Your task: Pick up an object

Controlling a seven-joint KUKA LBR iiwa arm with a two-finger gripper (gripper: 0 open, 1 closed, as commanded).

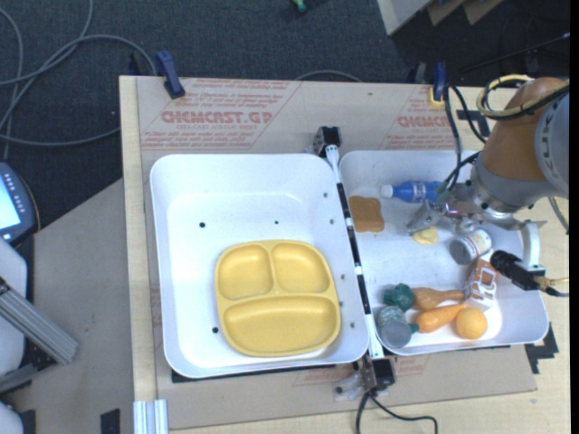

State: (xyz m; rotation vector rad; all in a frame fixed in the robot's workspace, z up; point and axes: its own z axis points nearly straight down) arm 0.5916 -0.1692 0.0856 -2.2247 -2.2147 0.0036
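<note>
The right bin [398,165] holds several small objects. My gripper [432,215] hangs over the bin's upper middle, reaching in from the right under the orange-banded wrist [516,143]. A small yellow piece [425,236] lies just below it. Just above it lies a clear bottle with a blue label [412,191]. A brown square piece [366,212] lies to its left near the bin's wall. Nothing shows clearly held.
The left bin [181,197] holds a yellow divided plate [276,297]. At the right bin's front lie a green item [397,295], a grey cup [394,328], an orange gourd shape [434,317], an orange ball [470,322] and an orange-and-white box [482,281]. A grey cylinder [469,246] sits beside the gripper.
</note>
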